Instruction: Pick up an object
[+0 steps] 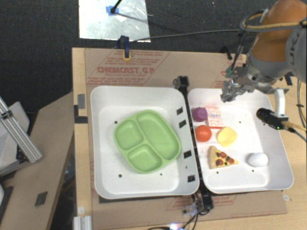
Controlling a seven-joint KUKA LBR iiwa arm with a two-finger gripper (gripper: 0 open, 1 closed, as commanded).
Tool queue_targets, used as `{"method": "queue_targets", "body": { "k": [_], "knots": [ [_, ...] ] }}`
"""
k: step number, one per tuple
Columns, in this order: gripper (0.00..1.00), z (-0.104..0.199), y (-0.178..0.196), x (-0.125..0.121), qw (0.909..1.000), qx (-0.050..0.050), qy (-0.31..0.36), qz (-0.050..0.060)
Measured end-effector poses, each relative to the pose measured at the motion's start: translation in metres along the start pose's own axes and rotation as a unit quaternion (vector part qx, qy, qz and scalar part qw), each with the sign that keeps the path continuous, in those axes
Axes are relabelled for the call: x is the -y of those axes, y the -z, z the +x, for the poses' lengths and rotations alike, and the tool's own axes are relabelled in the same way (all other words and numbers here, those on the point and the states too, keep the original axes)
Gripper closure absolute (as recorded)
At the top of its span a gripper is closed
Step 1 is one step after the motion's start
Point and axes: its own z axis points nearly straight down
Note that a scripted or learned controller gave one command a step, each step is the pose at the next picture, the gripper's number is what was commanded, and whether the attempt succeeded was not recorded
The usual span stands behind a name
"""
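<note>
Tabletop [144,63] carries two white bins. Left bin [103,128] has a green divided plate [146,140], stiff, awkward to pinch. Right bin [278,169] holds small toy food: pizza slice [221,158], yellow lemon [227,136], red tomato [203,133], purple piece [199,113], white egg [257,159]. Prob. light, hard plastic; round ones slippery, so grip across widest part. Tool [229,93] hovers over bin's far edge w/ nothing in it; can't tell how open.
</note>
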Motion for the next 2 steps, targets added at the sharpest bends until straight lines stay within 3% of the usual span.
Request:
{"method": "queue_targets", "body": {
  "k": [1,2],
  "knots": [
    [1.00,0.050,0.006,0.011,1.0000,0.000,0.000,0.000],
    [1.00,0.104,-0.011,0.021,1.0000,-0.001,0.000,0.001]
  ]
}}
